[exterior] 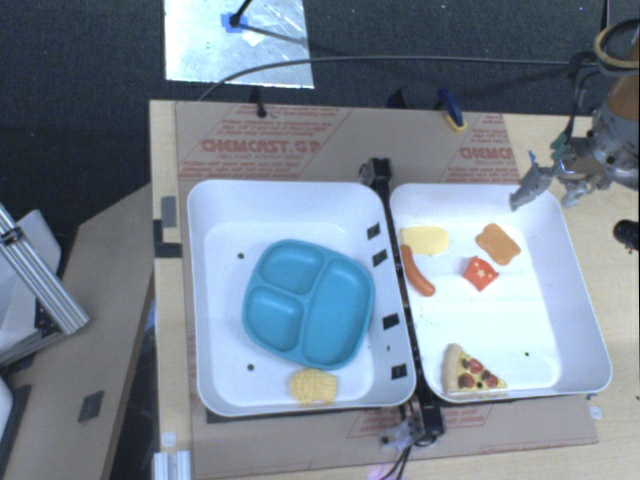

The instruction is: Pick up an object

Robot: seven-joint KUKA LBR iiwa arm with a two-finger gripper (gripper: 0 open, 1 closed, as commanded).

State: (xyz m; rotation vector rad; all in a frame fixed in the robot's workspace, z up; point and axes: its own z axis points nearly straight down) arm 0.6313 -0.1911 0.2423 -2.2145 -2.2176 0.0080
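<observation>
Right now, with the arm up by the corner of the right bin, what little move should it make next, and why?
Probably move left and downward, toward the orange toy bread slice. The gripper hangs above the right bin's far rim, with nothing between its fingers, and that slice is the nearest item; the red cube lies just beyond it.

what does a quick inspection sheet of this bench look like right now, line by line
surface: bench with a printed board under two white bins, left bin and right bin, side by side.
job's things: right bin holds a toy hot dog, yellow cheese piece, orange toast piece, red cube and pizza slice; left bin holds a corn piece.
clutter: blue divided plate in the left bin.
grippers: pincer over the right bin's far right corner, holding nothing.
cables: black cable across the floor behind the bench.
surroundings: silver sheet on dark floor; metal frame at left.
</observation>
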